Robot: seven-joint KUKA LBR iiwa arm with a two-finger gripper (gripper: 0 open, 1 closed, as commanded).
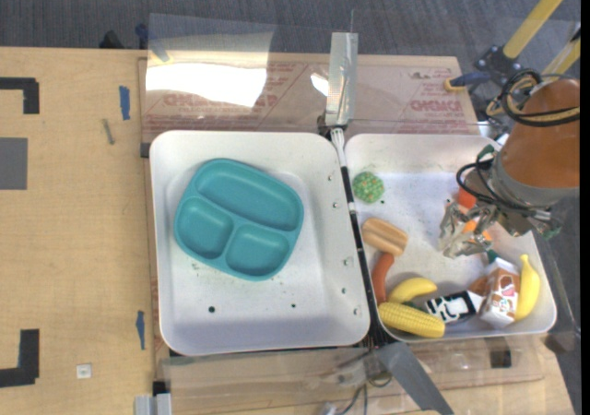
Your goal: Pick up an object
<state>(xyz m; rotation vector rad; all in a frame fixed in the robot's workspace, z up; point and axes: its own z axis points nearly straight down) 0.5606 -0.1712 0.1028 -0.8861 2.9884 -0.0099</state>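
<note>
A: Landmark = teal tray [240, 218], sits in left bin [175, 312]. Everything grabbable is right of it, in right bin [419, 184]: green ball [368, 186], hot dog bun [384, 236], corn [411, 319], then banana [528, 286] furthest out.

B: Gripper [466, 236]?

A: Far right of tray, low over bin floor. Fingers look spread; something orange between them, can't tell if it's pinched. Not calling it held.

B: Advice?

A: Imo close square on the orange bit, lift straight up, stay off the wall.
</note>
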